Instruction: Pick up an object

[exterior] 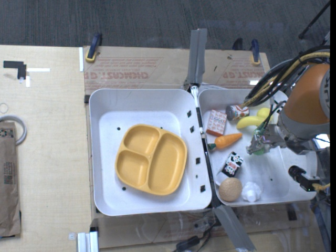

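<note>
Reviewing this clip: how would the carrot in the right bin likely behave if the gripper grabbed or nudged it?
The carrot looks like smooth toy plastic, so probably light, stiff and somewhat slippery. Its tapered, rounded body lies flat on the right bin, so a sideways nudge would likely roll or pivot it towards the small carton nearby.

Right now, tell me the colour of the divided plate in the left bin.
Yellow-orange divided plate, seen in the camera view.

Two white bins (100,156), one yellow divided plate (151,159), one carrot (229,139), one banana (253,119), one can (237,111).
</note>
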Motion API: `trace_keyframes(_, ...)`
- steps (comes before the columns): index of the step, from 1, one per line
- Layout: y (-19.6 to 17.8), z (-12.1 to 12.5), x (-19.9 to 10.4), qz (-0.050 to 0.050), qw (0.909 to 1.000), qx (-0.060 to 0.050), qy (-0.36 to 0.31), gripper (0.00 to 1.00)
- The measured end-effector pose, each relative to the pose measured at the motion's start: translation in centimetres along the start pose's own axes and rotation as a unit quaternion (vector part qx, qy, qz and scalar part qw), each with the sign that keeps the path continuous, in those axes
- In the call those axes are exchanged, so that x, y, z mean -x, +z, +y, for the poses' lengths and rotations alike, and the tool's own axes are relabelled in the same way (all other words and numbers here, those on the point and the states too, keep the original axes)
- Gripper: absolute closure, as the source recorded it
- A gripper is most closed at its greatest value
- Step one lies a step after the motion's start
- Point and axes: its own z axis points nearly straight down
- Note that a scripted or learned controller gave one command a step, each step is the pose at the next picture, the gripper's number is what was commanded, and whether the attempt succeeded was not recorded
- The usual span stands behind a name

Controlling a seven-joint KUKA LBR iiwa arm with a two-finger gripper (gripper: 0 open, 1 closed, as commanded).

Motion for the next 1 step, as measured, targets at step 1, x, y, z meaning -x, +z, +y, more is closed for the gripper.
trace_keyframes(1, -12.18, 2.05, -9.13, 0.0, 0.9983, 0.001, -0.058, 1.0)
